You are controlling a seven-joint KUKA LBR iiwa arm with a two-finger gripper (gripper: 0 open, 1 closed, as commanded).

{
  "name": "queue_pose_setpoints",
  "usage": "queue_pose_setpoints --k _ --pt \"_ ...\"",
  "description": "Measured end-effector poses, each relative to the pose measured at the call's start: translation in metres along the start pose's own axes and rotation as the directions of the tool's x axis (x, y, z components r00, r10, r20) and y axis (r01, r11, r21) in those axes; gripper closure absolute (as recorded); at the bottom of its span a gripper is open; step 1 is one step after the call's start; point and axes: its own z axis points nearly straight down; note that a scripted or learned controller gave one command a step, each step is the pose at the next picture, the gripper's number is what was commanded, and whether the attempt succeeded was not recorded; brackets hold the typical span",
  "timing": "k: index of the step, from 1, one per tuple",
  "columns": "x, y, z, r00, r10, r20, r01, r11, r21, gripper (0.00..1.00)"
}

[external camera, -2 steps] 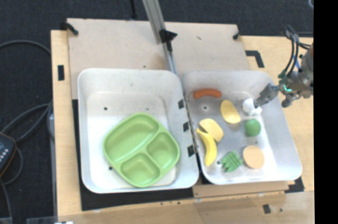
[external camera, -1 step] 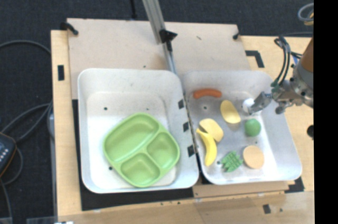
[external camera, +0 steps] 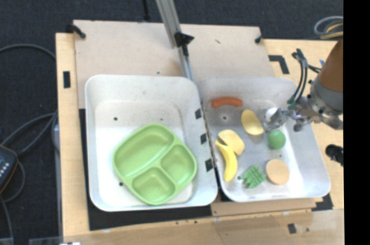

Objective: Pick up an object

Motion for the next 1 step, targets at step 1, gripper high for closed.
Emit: queue_pose_setpoints --k 1 --pt "0.0082 0.003 0.0494 1.0 -0.001 -0.001 0.001 1.0 0.001 0.0"
